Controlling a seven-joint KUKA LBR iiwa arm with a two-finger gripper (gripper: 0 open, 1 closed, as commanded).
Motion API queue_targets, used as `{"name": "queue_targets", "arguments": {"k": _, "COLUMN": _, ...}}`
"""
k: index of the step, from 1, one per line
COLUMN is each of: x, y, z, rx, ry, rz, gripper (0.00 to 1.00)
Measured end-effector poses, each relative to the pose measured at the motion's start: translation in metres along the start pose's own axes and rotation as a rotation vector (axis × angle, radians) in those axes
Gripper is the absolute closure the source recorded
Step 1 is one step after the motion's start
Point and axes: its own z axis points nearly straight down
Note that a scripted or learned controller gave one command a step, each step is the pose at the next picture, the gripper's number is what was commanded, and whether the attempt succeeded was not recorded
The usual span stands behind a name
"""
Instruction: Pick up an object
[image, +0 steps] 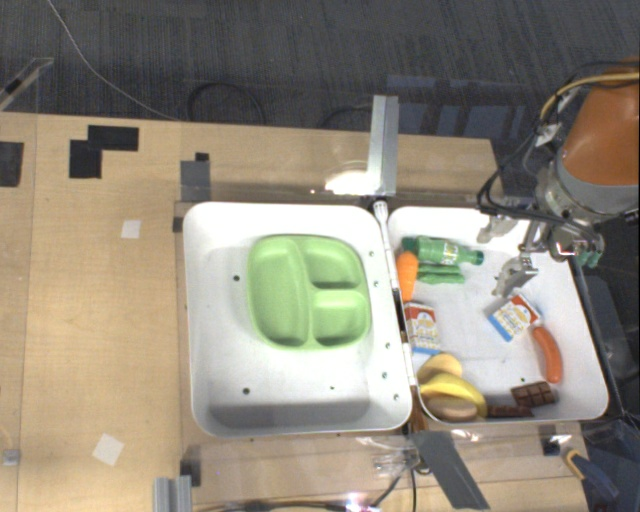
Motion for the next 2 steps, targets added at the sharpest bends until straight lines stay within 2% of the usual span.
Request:
{"name": "queue_targets", "arguments": {"k": 1, "x": 0.054, "y": -0.035, "z": 0.132, "rx": 0.000, "ry": 0.006, "rz": 0.000, "gripper": 0.00}}
{"name": "queue_targets", "arguments": {"k": 2, "x": 0.066, "y": -0.080, "z": 0.140, "rx": 0.005, "ry": -0.007, "rz": -0.496, "gripper": 0.00}}
